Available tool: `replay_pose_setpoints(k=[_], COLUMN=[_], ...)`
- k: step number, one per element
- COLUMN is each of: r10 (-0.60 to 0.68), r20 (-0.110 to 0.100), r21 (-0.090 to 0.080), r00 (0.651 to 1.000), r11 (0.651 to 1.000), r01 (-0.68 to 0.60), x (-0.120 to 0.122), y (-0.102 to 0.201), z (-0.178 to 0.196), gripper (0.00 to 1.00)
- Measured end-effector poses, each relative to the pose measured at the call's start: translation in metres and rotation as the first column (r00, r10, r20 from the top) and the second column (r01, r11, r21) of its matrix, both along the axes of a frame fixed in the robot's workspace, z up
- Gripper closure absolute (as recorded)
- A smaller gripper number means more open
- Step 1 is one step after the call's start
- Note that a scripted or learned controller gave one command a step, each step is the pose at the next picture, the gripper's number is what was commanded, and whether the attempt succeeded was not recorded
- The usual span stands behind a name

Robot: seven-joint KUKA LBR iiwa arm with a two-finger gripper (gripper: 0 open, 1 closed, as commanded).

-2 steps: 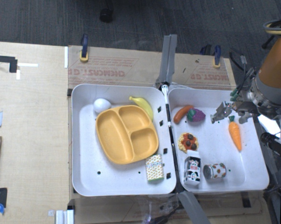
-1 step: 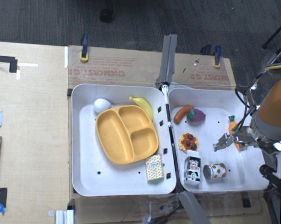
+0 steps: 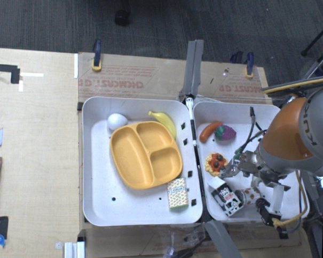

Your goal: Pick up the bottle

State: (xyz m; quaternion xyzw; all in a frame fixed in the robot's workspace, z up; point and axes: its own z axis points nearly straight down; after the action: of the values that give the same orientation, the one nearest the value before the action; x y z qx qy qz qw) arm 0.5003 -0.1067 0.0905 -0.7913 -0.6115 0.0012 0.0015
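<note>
Here arm over right bin (image 3: 290,112), bottle (image 3: 227,197) lying beside; jaws (image 3: 240,165) state unclear.

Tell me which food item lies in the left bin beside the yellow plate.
The banana: it lies against the plate's far edge in the left bin. The sausage and pizza slice lie in the right bin.

room: bare white floor of the right bin (image 3: 286,209) beside the jaws | blocks: pizza toy (image 3: 216,163) and bottle (image 3: 226,197) crowd the other side
</note>
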Motion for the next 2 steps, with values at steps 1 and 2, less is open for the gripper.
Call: replay_pose_setpoints(k=[1, 2], r10=[-0.273, -0.301], r20=[0.002, 0.002], r21=[-0.002, -0.004], r00=[0.962, 0.954], r11=[0.962, 0.954], r01=[0.273, 0.301], x=[0.038, 0.092], y=[0.000, -0.039], z=[0.018, 0.129], gripper=[0.00, 0.00])
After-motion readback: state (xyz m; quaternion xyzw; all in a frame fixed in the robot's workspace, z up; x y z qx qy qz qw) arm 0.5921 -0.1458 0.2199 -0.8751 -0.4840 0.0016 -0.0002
